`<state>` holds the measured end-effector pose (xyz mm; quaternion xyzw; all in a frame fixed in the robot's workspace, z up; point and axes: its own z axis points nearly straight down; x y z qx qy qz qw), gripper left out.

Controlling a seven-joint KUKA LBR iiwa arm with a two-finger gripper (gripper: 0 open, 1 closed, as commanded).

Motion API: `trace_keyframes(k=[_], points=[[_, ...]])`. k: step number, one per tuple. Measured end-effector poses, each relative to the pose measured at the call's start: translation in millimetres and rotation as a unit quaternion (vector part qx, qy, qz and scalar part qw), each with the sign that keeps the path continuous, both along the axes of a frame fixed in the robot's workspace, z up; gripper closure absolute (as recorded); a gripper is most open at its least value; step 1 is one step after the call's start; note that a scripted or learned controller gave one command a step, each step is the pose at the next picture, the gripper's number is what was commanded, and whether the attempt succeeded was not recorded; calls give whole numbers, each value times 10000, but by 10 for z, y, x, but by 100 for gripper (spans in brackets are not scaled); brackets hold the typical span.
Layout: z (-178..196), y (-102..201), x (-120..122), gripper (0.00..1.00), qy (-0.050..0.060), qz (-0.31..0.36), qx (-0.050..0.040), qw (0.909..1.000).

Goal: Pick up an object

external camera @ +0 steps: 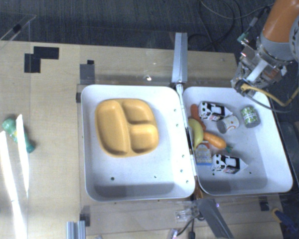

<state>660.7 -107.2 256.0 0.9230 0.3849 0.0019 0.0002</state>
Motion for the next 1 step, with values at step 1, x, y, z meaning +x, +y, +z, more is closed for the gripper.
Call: trace_keyframes(k=[1], points=[[98, 494, 34, 100, 3, -84, 2, 10000]])
